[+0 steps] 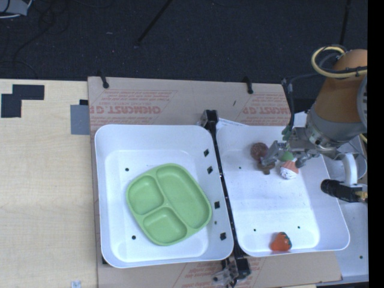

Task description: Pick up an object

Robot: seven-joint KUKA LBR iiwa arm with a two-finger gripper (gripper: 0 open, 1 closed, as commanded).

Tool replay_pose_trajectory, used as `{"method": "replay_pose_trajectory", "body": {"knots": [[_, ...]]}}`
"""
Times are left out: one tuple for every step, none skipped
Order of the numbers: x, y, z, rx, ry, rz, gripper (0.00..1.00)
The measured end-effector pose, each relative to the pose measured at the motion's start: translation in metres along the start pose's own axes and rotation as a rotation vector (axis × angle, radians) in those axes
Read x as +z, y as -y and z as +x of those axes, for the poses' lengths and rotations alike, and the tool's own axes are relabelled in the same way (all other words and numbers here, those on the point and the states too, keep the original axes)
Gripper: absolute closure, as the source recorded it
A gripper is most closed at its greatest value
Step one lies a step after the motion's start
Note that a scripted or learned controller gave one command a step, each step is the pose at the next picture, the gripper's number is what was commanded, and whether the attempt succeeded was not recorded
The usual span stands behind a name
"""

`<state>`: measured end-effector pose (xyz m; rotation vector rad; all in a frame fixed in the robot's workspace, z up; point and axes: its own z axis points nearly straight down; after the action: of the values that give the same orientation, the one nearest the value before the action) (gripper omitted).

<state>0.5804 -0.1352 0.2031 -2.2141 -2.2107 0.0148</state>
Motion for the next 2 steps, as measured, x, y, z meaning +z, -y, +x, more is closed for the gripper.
{"method": "replay_pose_trajectory", "body": {"knots": [[-0.008,-0.003,0.0,-0.002,0.002,-0.014,0.0],[0.053,0.005,0.0,-0.002,0.0,-0.007,0.0]]}}
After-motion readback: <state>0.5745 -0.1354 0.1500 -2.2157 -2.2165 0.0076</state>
